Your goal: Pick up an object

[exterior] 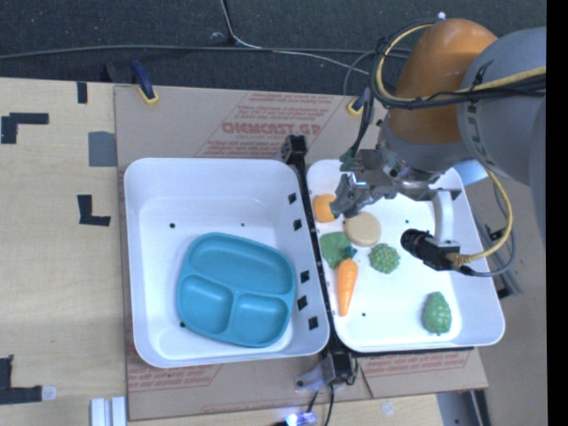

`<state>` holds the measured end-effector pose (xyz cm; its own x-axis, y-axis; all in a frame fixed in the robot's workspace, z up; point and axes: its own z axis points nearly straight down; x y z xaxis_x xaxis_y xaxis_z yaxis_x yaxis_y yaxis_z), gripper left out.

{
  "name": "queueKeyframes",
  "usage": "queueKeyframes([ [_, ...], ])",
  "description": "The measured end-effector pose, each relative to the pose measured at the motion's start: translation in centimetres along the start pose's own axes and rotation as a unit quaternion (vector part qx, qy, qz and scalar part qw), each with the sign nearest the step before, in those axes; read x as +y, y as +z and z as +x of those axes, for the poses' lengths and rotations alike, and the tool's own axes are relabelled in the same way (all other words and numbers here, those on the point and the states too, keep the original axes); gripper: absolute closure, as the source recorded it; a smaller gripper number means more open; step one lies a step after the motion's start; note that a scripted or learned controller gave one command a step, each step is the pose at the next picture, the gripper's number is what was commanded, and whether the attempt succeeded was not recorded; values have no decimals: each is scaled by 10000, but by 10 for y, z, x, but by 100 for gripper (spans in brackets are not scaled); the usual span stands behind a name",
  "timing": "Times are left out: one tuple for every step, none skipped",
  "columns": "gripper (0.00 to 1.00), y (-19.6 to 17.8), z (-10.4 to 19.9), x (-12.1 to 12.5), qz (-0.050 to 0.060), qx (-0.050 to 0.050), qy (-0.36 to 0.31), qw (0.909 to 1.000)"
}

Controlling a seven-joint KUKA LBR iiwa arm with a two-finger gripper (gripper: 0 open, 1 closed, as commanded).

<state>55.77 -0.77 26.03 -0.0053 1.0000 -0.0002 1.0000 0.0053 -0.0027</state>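
The right white bin holds several toy foods. A tan round piece lies near its left side, with a small orange piece beside it at the divider. A green leafy piece, a carrot, a small green broccoli-like piece and a darker green piece lie lower down. My gripper hangs just above the tan piece and the orange piece, under the grey and orange wrist. Nothing shows between its fingers.
The left white bin holds a blue divided tray. A black clip sits at the top of the wall between the bins. A black cable end hangs over the right bin's middle.
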Motion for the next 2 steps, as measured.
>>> queueKeyframes([
  [100,7,49,4,-1,-1,3,10000],
  [100,26,105,21,-4,-2,-5,10000],
])
